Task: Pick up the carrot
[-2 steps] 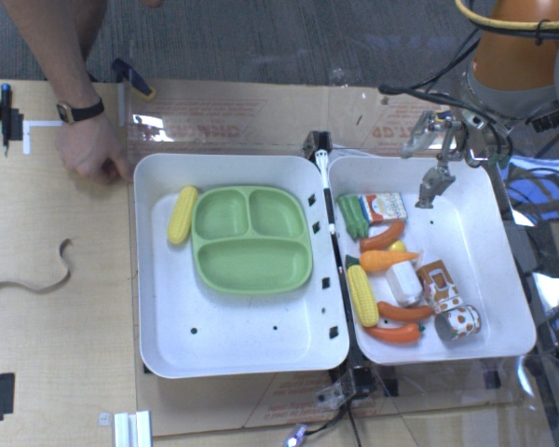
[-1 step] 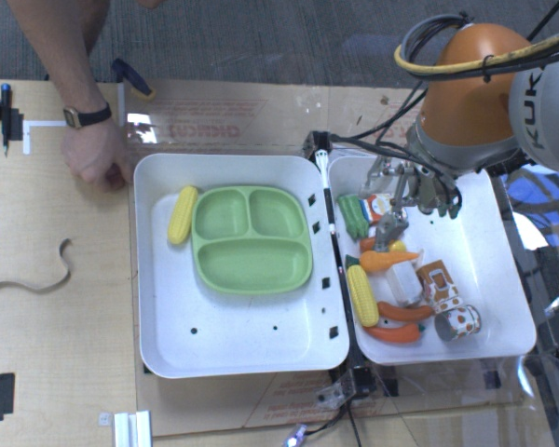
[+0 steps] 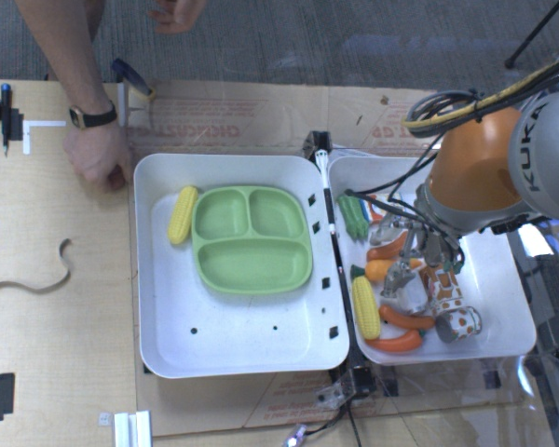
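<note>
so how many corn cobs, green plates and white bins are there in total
corn cobs: 2, one beside the plate in the left bin, one in the right bin
green plates: 1
white bins: 2, left and right
total: 5

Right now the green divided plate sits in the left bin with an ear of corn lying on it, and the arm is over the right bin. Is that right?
Not quite. The corn lies beside the green plate, on the floor of the left bin by the plate's left edge, not on it. The camera view shows this. The rest holds: the plate is in the left bin and the arm is over the right bin.
</note>
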`<state>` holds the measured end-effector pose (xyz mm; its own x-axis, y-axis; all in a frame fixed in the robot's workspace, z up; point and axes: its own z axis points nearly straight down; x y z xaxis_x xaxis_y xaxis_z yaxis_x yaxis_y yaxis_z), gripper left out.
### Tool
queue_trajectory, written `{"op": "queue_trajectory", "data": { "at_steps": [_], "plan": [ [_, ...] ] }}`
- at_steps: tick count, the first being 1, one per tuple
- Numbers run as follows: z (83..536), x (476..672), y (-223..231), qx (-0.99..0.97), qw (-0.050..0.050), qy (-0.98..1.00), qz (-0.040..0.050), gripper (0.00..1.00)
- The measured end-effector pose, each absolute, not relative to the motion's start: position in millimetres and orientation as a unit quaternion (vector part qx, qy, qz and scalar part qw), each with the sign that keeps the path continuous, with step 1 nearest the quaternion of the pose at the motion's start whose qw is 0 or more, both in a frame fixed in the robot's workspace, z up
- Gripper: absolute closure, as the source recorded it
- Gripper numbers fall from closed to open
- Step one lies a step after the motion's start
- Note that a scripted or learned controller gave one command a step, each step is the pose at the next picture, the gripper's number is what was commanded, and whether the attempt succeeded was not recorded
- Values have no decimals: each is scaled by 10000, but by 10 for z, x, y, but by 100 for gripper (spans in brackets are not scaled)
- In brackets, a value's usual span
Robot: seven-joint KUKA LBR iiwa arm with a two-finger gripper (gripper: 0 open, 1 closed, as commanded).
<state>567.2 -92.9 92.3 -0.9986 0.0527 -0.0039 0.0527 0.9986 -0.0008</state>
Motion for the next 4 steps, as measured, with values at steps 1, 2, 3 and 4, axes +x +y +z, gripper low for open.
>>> {"op": "queue_trajectory", "data": {
  "at_steps": [1,2,3,4],
  "plan": [
    [921,5295,-1024,1922,7,9814,-4,0],
    [928,5129,-946,2825,21,9593,-11,0],
    [914,5333,-976,4707,8,8823,-8,0],
    [1000,5339,-981,4696,18,8829,-19,100]
  ]
}}
